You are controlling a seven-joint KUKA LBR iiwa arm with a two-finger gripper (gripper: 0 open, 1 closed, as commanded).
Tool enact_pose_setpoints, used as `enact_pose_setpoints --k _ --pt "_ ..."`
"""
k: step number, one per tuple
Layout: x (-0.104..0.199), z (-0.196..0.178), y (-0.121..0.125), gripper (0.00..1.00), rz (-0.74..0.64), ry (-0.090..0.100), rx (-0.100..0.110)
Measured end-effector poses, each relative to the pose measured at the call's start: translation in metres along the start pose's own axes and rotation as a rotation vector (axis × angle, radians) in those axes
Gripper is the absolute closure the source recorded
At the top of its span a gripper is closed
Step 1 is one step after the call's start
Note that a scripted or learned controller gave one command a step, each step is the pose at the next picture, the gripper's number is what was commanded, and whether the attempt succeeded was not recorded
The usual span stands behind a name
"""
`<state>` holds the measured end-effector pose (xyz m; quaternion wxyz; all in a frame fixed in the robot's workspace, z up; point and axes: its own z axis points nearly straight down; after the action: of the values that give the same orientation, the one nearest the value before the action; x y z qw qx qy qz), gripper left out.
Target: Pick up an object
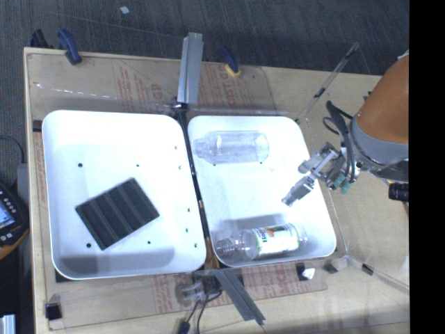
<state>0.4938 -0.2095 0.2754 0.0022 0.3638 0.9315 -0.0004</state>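
You see the two-finger gripper (304,179) hanging with fingers apart over the right white bin (316,207), between two clear plastic bottles, holding nothing.

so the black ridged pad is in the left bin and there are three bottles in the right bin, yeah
Not quite: the right bin holds two bottles, not three, as the camera view shows. A clear bottle lies near its far end and a labelled bottle near its front end. The black ridged pad is indeed in the left bin.
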Motion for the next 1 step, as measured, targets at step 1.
enact_pose_setpoints --k 1 --pt "0.0148 0.1397 0.0466 0.00 -0.158 0.007 0.001"
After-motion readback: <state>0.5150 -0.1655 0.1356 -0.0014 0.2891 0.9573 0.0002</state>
